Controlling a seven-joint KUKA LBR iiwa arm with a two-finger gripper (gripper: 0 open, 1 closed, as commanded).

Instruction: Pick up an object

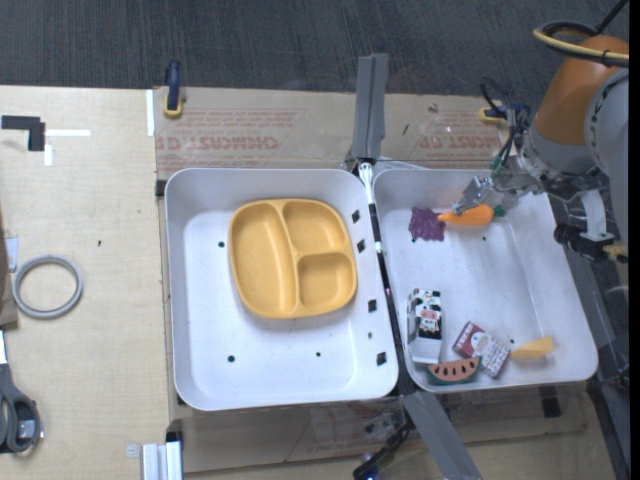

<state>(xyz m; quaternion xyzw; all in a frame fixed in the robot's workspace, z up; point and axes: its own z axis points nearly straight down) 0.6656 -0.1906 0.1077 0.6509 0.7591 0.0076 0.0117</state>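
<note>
gripper (478, 200) over right bin (560, 298) | carrot (468, 217) touching its tips

Setting: I read this as a robotics lab | pale plywood bench (80, 388) on dark grey carpet (250, 18) | two shallow white plastic bins (190, 368) clamped over taped brown cardboard (260, 133) | grey roll of tape (44, 286) lying loose.

smooth matt plastic yellow tray (293, 258), glossy white bins (200, 368), wooden bench (90, 368).
</note>
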